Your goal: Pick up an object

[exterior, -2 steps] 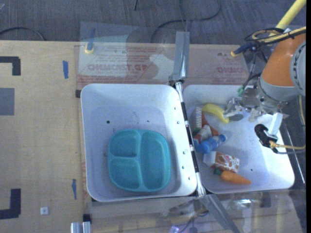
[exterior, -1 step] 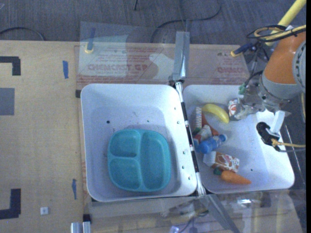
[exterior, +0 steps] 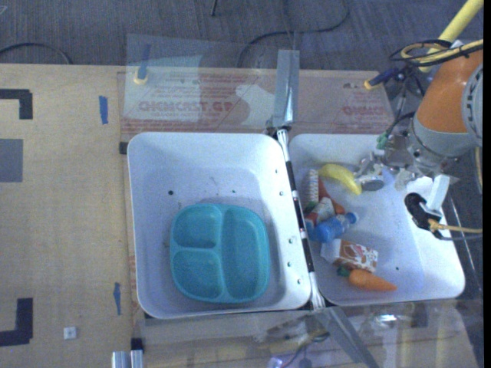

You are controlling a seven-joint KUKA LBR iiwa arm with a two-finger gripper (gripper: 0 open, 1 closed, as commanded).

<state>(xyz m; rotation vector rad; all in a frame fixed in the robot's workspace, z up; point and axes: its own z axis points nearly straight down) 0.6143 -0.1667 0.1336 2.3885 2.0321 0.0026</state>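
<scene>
**Reach under way, nothing lifted yet**

Two white bins sit side by side on the bench. A banana (exterior: pixel 340 178) lies near the right bin's (exterior: pixel 430 278) far edge — just beside the gripper (exterior: pixel 381 169), whose grasp I cannot tell. A carrot (exterior: pixel 371 282), carton (exterior: pixel 357 256) and blue bottle (exterior: pixel 333 228) lie nearer its front-left. Approach phase, I judge — next, centre over one item and descend.

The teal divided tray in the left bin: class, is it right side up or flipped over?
Right side up: the teal divided tray lies flat in the left bin, its compartments facing upward.
</scene>
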